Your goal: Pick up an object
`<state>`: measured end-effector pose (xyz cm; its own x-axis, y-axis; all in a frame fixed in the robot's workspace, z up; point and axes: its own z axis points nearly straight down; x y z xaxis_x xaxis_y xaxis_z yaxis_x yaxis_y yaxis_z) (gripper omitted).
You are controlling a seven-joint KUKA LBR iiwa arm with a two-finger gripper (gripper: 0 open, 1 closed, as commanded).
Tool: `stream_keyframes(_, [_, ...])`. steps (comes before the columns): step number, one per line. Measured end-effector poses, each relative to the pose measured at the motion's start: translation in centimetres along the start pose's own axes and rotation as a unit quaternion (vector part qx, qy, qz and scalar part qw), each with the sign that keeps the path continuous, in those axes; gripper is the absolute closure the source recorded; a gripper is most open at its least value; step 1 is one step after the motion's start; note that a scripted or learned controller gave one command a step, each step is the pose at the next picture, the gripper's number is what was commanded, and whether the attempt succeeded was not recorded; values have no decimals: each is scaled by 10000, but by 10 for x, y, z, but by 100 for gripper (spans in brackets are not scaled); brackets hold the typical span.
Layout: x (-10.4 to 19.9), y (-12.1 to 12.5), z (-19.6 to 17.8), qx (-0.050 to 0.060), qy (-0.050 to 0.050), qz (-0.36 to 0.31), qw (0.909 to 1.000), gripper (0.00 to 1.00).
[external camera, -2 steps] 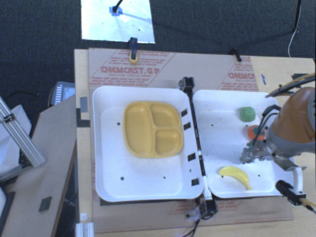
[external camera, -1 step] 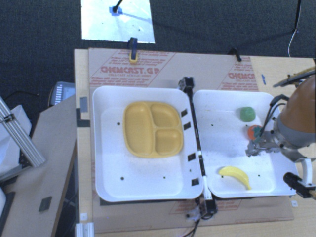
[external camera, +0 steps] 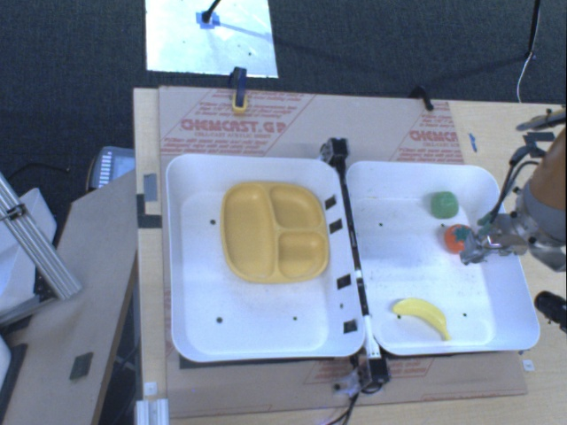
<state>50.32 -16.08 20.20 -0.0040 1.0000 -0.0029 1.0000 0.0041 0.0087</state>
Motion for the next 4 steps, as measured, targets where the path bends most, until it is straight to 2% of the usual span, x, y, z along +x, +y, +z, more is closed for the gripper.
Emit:
stream_keyframes(1, [-1, 2, -37, 12, 4, -2, 10000, 100])
stream_keyframes(2, [60, 23, -30, 28, 23, -36, 10000, 100])
stream_keyframes(3, [107, 37, -20, 36, 22, -30, 10000, 100])
stream_keyframes(4, [155, 45, -27, 33, 26, -30, 10000, 100])
